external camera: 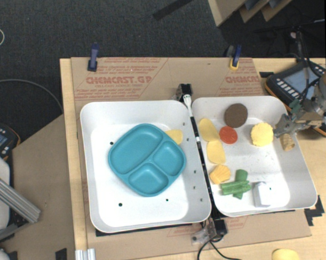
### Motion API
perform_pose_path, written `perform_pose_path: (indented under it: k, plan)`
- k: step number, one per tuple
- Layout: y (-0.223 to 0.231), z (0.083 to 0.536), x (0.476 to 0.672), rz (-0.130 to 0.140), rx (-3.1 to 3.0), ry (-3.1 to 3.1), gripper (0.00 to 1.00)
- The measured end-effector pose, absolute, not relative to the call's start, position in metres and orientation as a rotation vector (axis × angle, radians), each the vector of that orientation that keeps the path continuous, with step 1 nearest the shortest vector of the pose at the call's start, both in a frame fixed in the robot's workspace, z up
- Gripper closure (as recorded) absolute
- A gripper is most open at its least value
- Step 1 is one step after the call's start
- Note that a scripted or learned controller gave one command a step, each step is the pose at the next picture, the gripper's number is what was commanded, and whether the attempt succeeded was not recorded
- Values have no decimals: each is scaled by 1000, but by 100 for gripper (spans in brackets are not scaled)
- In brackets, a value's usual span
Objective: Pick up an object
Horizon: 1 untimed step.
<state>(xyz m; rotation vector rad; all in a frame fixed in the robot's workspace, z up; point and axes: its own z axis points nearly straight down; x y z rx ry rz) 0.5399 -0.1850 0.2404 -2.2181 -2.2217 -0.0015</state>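
Note:
The right bin (300, 172) holds several toy foods: a brown disc (236, 114), a red tomato (228, 134), a yellow ball (262, 134), two pale yellow pieces (208, 129) (215, 151), an orange piece (219, 174), a green vegetable (236, 186) and a grey-white block (260, 194). My gripper (286, 132) hangs over the right rim of this bin, just right of the yellow ball. A small tan piece (287, 144) sits right below it; whether it is held is unclear.
The left bin (94, 156) carries a blue divided plate (147, 159) with a yellow piece (175, 136) at its upper right edge. A black divider (195, 141) runs between the bins. A yellow object (285, 255) lies on the bench at bottom right.

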Motion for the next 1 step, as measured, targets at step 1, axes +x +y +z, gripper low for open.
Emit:
perform_pose_path:
  k: [1]
  plan:
    - [-111, 251, 536, -3, -2211, -2227, 100]
